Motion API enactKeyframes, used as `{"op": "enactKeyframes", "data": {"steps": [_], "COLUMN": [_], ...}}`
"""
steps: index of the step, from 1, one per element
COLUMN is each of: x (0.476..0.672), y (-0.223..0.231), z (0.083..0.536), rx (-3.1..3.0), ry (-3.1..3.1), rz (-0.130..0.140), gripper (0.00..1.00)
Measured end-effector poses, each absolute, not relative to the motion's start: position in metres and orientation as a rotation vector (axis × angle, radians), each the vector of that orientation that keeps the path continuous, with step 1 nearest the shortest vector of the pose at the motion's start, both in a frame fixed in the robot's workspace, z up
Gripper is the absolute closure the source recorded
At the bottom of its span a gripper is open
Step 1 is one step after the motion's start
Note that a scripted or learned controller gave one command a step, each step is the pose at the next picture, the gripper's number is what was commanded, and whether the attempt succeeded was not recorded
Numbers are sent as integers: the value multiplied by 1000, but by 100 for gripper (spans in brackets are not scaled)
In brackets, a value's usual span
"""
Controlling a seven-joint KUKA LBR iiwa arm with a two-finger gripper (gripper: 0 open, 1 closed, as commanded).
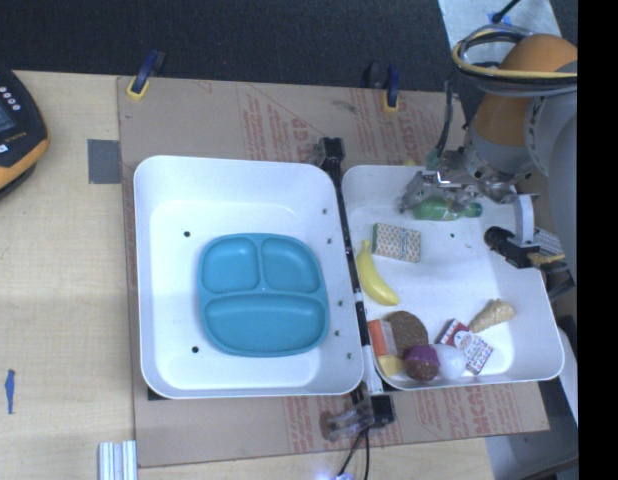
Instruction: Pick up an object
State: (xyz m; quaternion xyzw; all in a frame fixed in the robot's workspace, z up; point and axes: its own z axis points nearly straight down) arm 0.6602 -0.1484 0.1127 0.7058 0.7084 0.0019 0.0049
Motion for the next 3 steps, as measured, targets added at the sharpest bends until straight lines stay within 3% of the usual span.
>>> {"op": "enactKeyframes", "data": {"steps": [1, 2, 3], "x": [662, 661, 662], "y": [-150, -150, -152], "z": [125, 123, 135], "rx": [2202, 2203, 2196], "ry": [2220, 2223, 2224], "rz": [3, 0, -2], "gripper": [100, 0, 100]}}
